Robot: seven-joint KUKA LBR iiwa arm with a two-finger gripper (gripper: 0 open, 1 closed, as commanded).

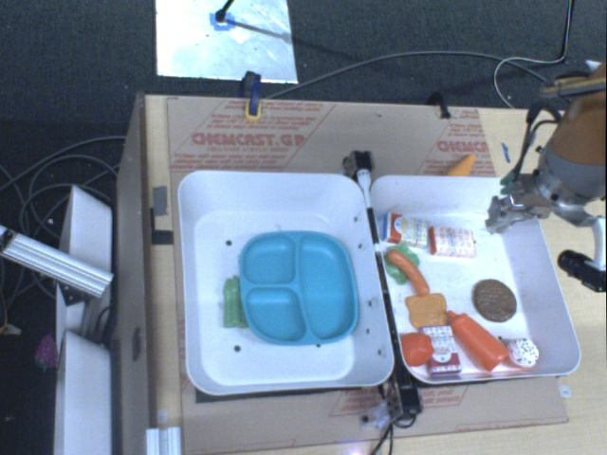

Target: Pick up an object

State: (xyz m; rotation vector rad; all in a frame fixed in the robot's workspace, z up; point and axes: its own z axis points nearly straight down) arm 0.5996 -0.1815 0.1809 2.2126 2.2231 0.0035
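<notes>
one fixed camera above the bench, looking down at a slant.
it takes in both white bins, left bin [204, 254] and right bin [555, 297], from a middling height, with dark floor beyond the bench's far edge and the arm [574, 154] entering at right.

The arm [576, 164] was a bulky grey cylinder with an orange-tan band above the wrist. Its small pincer [500, 214] was grey metal, and a thin dark cable looped beside it.

Lab bench [285, 126] (loose cables [57, 173])
</notes>
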